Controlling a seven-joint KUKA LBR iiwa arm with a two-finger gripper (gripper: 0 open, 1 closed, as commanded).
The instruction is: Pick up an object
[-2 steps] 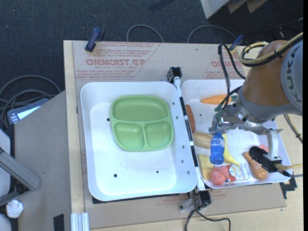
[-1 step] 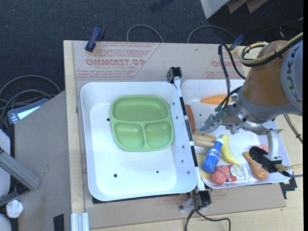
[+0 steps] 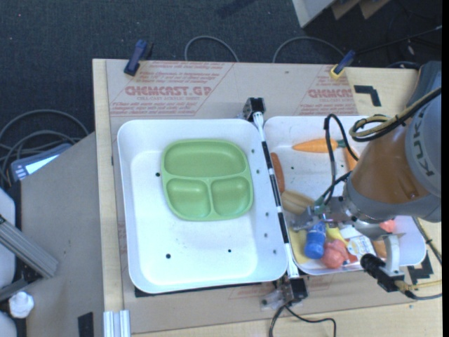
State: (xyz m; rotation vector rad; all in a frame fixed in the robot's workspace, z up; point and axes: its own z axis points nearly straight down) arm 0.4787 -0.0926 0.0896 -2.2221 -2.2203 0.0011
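Right bin (image 3: 280, 128); carrot (image 3: 317, 146) lengthwise left-right

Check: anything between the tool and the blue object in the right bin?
Nothing visible. The tool sits right above the blue object, at its top end. A pink object lies beside it, not between them.

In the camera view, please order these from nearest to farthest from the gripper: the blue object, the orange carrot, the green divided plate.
Measured from the gripper:
1. Blue object, just below it in the right bin.
2. Orange carrot, at the top of the right bin.
3. Green divided plate, in the left bin.
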